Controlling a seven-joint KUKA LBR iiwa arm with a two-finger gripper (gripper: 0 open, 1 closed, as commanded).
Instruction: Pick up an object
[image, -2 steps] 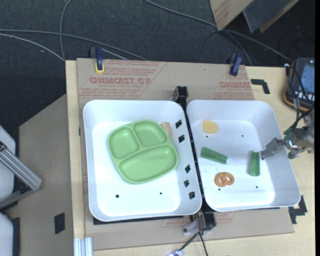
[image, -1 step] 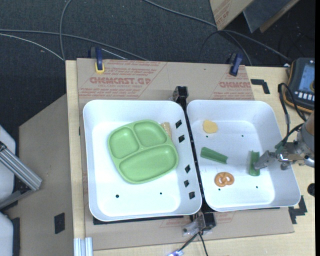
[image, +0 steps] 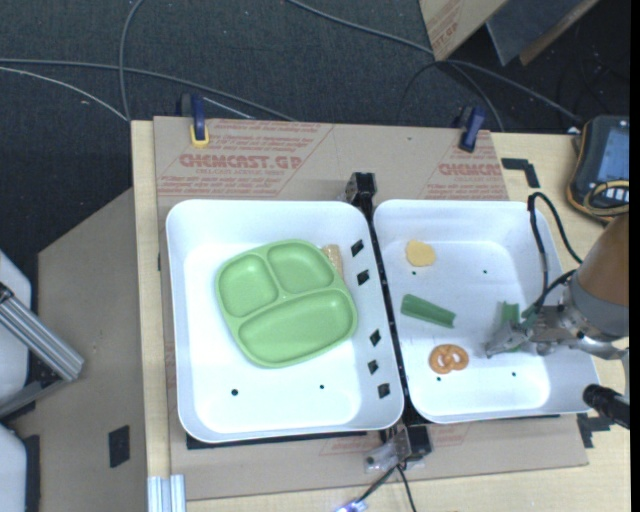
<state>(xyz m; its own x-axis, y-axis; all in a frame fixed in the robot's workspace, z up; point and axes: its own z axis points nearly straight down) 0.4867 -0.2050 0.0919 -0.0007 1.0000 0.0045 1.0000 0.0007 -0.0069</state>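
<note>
In the right bin (image: 470, 405) lie a green rectangular block (image: 428, 311), an orange pretzel-shaped piece (image: 448, 358) and a yellow round piece (image: 421, 254). My gripper (image: 503, 338) reaches in from the right and is low over the bin floor, right of the block and the pretzel. A small green piece (image: 510, 314) shows right at the gripper's upper side. I cannot tell whether it is held or just lies beside it. The grey arm with its orange band (image: 608, 275) rises at the right edge.
The left bin (image: 200, 400) holds a light green divided plate (image: 288, 301) with a small tan piece (image: 332, 259) at its far right corner. A black cable (image: 540, 235) runs over the right bin's far right side. Black clips join the two bins along the middle wall.
</note>
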